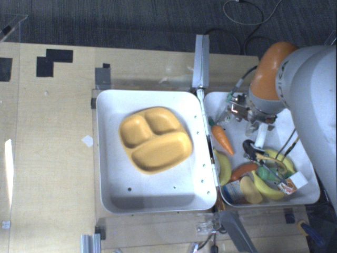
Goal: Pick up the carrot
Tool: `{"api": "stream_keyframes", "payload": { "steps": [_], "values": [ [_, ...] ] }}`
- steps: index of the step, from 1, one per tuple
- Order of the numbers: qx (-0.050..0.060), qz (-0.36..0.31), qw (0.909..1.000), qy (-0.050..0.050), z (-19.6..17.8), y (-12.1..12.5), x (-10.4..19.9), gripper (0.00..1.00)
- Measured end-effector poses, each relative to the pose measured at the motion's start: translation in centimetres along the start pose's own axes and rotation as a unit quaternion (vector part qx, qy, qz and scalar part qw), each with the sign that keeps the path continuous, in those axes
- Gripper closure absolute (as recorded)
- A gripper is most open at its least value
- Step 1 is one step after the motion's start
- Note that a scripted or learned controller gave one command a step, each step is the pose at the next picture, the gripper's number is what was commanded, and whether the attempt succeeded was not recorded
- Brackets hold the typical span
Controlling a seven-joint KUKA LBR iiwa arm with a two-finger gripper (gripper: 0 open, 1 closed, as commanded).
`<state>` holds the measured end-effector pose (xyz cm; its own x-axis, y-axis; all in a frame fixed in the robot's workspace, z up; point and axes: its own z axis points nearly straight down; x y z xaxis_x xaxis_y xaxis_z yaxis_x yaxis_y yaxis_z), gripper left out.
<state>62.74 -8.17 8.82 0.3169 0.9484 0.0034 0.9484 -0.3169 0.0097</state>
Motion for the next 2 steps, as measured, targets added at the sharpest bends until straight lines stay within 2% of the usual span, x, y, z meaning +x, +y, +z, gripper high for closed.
{"api": "stream_keyframes", "payload": {
  "steps": [1,2],
  "values": [
    [-0.003,-0.002,1.0000,0.002,-1.17,0.24,0.28,1.00],
    [-0.003,-0.002,1.0000,0.002,-1.16,0.23,0.28,0.00]
  ]
}}
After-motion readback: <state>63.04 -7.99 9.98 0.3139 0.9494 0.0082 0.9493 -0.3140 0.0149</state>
